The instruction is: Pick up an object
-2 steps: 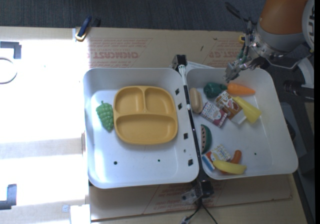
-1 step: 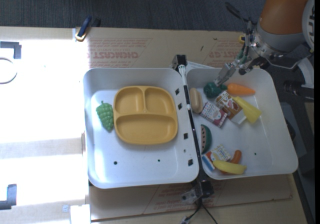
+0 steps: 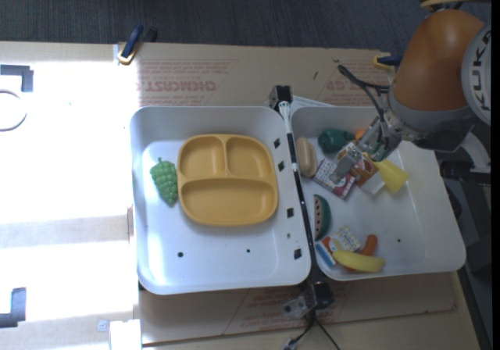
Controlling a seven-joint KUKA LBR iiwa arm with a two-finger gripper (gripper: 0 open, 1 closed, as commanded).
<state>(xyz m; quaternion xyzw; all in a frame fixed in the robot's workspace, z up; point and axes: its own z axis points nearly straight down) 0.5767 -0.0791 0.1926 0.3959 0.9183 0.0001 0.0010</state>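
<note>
Nearest the lower edge of the right bin (image 3: 437,258): a yellow banana (image 3: 359,262) with a small orange-red piece (image 3: 369,244) and a printed packet (image 3: 344,241) just beside it. A little further in, against the dividing wall, a watermelon slice (image 3: 321,214), untouched.

Across the divide, in the left bin (image 3: 148,208): a yellow divided plate (image 3: 227,180), nothing on it, with a green bunch of grapes (image 3: 164,180) touching its left rim.

Deeper into the right bin, a cluster — a tan bread roll (image 3: 306,158), a dark green item (image 3: 334,139), a yellow block (image 3: 391,175), and a red-and-white carton (image 3: 349,173) lying flat between them. Directly over that carton, the gripper (image 3: 366,155), lowered to about the level of the clutter, with the grey wrist and orange band of the arm (image 3: 441,59) rising behind to the right. Cannot tell how the hand is set — too much overlap with the packaging beneath.

By judgement, mid-attempt: descent onto the carton pile looks made, but nothing seen lifted clear of the bin floor. Left to do: a confirmed hold and a raise. Crowded neighbours make a clean single-item catch doubtful.
</note>
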